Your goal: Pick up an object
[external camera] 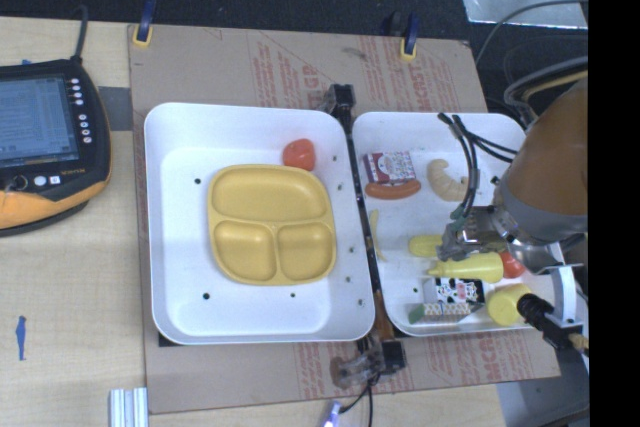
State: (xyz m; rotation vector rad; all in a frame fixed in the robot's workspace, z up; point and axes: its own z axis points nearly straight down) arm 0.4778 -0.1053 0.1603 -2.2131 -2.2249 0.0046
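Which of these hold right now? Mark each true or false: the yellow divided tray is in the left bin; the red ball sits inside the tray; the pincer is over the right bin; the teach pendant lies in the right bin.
1. The yellow divided tray is in the left bin. True.
2. The red ball sits inside the tray. False: it lies on the bin floor beside the tray's far edge.
3. The pincer is over the right bin. True.
4. The teach pendant lies in the right bin. False: it rests on the bench, left of both bins.

Right at the jaws crowd a yellow bottle (468,267), a patterned box (457,293) and a yellow piece (424,244); bare bin floor (390,220) lies just left.
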